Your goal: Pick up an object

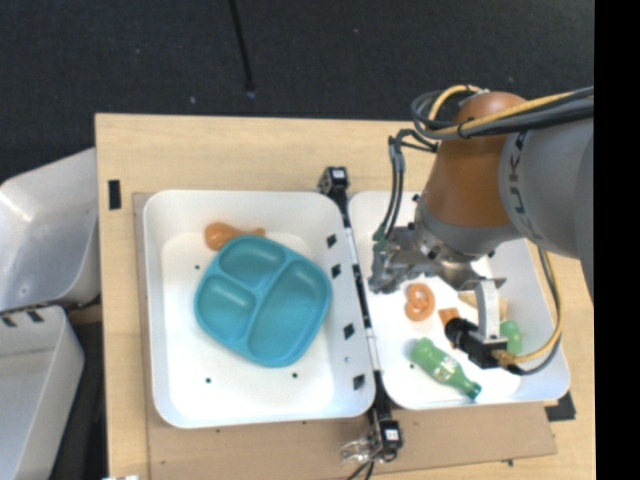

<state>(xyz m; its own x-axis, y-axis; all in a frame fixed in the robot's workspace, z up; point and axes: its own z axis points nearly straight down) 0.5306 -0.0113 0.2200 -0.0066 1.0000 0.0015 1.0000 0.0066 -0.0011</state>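
Observation:
The grey arm with its orange band hangs over the right bin, and my gripper is low near that bin's left wall. An orange pretzel-shaped piece lies just right of the gripper, apart from it. A green bottle lies on its side toward the bin's front. Close to the arm's cable sit a small orange piece and a small green piece. The arm hides much of the right bin's back.
The left bin holds a blue divided plate, with an orange piece tucked behind its far edge. A black divider with clips runs between the bins. A dark fitting with a white tab hangs off the arm.

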